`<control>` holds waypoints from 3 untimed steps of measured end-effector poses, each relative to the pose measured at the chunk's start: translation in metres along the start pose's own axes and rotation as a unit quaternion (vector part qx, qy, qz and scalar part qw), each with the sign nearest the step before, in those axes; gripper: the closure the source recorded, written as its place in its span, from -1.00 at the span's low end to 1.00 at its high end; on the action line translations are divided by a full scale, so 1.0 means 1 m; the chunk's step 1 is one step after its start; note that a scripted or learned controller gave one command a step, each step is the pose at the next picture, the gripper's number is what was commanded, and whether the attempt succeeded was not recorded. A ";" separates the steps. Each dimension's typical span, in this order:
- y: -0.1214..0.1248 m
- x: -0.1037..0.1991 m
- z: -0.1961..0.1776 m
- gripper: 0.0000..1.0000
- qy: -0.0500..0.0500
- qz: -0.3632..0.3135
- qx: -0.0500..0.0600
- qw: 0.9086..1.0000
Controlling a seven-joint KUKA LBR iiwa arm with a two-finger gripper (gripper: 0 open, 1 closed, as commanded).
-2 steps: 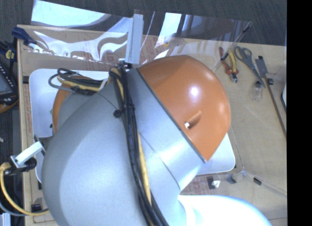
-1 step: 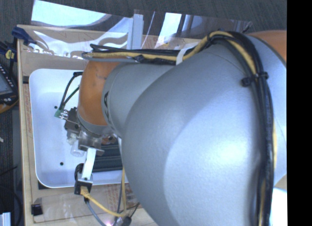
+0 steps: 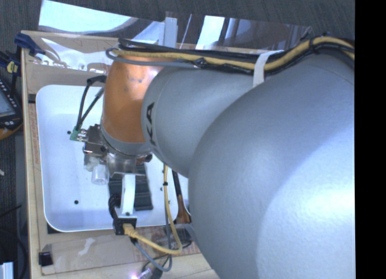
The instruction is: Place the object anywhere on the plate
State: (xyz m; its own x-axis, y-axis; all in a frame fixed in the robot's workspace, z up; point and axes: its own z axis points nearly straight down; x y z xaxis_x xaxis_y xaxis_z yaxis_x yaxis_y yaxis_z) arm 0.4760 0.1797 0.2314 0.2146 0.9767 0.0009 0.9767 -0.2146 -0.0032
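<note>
The arm hangs low over the white bin, probably to work inside it, and its bulk covers the claw, so I cannot tell whether it is open, holds the object, or where that object lies.

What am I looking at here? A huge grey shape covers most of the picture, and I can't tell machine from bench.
The grey shape is the robot arm, reaching in from the right; it looks huge because it passes close under the one camera, fixed above the bench and looking down at a slant. The orange band sits above its wrist. Below that, the gripper hangs over a shallow white bin. The arm covers much of the bench, so whether anything is held cannot be told.
</note>
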 end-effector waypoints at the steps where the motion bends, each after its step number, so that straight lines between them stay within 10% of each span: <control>1: 0.039 -0.022 0.032 1.00 -0.002 0.018 0.003 1.000; 2: 0.039 -0.021 0.032 -1.00 -0.002 0.018 0.003 1.000; 3: 0.050 -0.067 -0.098 -1.00 0.000 -0.046 -0.001 0.999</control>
State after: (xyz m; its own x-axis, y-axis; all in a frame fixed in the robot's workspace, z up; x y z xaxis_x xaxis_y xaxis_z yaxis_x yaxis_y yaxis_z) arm 0.5111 0.1031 0.3296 0.1245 0.9922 0.0020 0.9922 -0.1245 -0.0019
